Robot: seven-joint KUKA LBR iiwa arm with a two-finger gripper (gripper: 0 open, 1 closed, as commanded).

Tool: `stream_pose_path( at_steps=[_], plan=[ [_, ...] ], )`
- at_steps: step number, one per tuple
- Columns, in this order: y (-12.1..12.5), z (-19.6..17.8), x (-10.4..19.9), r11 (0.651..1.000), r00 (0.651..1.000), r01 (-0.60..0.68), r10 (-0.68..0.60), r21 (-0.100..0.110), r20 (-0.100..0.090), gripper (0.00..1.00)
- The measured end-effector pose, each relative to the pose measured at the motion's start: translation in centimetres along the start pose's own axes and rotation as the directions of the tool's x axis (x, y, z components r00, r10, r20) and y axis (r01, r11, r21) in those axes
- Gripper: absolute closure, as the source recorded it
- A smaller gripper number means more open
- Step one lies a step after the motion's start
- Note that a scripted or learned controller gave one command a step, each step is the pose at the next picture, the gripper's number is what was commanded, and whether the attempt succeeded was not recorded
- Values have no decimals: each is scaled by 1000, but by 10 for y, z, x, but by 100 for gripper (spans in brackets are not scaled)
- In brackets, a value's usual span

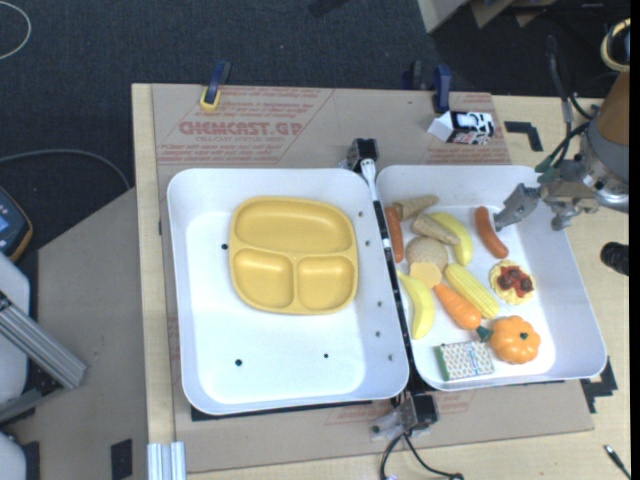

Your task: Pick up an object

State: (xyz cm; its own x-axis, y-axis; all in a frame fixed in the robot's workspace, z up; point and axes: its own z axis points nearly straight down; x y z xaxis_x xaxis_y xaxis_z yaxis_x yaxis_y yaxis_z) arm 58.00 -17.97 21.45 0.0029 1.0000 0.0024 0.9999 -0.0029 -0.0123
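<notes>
The right bin [575,278] holds several toy foods: a red sausage [490,232], a second sausage [394,232], a banana [420,304], a corn cob [470,288], a carrot [457,307], an orange pumpkin [515,339], a small pizza piece [512,281], a cracker box [465,359] and pale bread pieces [428,230]. My gripper [540,206] hangs over the bin's upper right part, just right of the red sausage. Its grey fingers [517,205] point left, and nothing shows between them.
The left bin [200,338] holds a yellow divided plate [294,253]. A clip [363,155] sits at the top where the bins meet. A black-and-white tag [463,126] lies on the cardboard behind the right bin. The arm's cables hang at the right edge.
</notes>
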Motion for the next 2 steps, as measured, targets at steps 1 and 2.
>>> stream_pose_path(
  at_steps=[1,2],
  plan=[
    [3,-7,0,1000,1000,3,-3,-13,3,0],
    [-1,36,1,1000,1000,3,-3,-7,1,0]
  ],
)
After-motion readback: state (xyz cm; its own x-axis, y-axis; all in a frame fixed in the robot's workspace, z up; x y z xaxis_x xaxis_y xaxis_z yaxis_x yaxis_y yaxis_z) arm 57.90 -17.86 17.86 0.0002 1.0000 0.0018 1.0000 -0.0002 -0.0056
